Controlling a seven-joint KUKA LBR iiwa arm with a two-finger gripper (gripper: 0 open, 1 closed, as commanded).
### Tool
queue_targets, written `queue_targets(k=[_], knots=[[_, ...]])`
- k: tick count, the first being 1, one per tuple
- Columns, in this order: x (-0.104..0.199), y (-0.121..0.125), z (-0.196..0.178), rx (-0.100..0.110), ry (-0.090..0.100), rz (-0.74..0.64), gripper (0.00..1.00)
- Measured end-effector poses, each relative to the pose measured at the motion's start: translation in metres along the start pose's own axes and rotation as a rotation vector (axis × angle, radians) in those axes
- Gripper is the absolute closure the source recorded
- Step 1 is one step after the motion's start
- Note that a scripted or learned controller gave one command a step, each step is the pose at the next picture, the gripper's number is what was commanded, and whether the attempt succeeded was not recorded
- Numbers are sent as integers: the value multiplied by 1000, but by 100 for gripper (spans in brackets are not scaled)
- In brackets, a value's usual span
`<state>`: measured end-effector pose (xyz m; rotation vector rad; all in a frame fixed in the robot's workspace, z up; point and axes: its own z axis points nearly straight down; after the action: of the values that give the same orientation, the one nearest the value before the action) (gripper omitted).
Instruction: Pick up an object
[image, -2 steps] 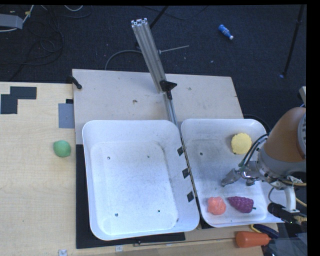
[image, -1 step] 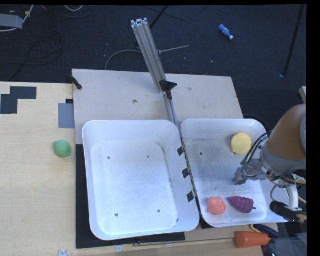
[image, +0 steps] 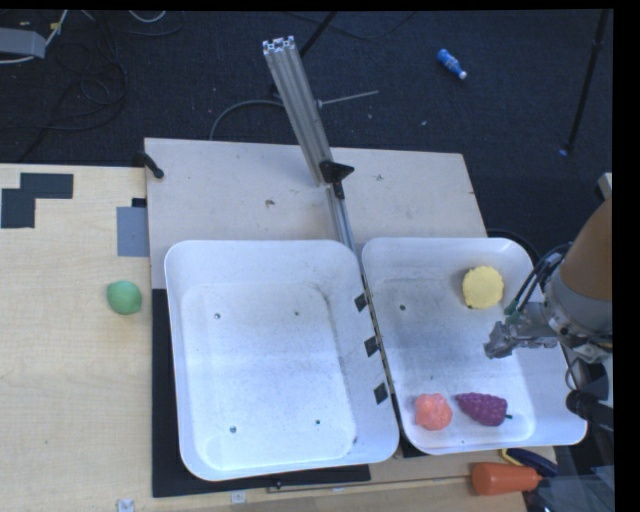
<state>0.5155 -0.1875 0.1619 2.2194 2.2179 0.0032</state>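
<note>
Nearest the lens, an orange tool (image: 503, 477) lies on the bench edge below the right bin (image: 440, 262), outside the work area.

2 white bins sit side by side, joined by 3 dark clips along the shared wall, presumably to stop them shifting. The left bin (image: 190, 262) is the other half of this pair. The right bin holds 3 candidate objects:

1. Yellow ball (image: 483, 287), near the far right corner, just beside the rim.
2. Pink ball (image: 432, 411), near the front wall.
3. Purple grapes (image: 482, 408), just beside the pink ball, on its right.

A green ball (image: 124, 297) rests on the wooden table left of the bins, well apart from them and probably outside the intended pick zone.

The gripper (image: 503, 340) reaches in from the right and sits over the right side of the right bin, between the yellow ball and the grapes, touching neither. Nothing is visible between its fingers. Finger spacing cannot be determined at this resolution; the tip reads as 1 grey mass.

Assessment: the pick is not yet done. The gripper's position suits either the yellow ball or the grapes. The yellow ball stands alone, so it offers a cleaner approach; the grapes sit close to the pink ball, which risks a nudge or a double contact. The nearby bin wall may limit finger clearance on the yellow ball.
</note>
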Motion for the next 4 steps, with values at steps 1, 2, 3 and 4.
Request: queue_targets(k=[1,2,3,4], knots=[[-4,1,-42,1,0,0,100],[-11,-1,-87,1,0,0,100],[-11,-1,-123,1,1,0,100],[32,10,-122,5,1,-3,100]])
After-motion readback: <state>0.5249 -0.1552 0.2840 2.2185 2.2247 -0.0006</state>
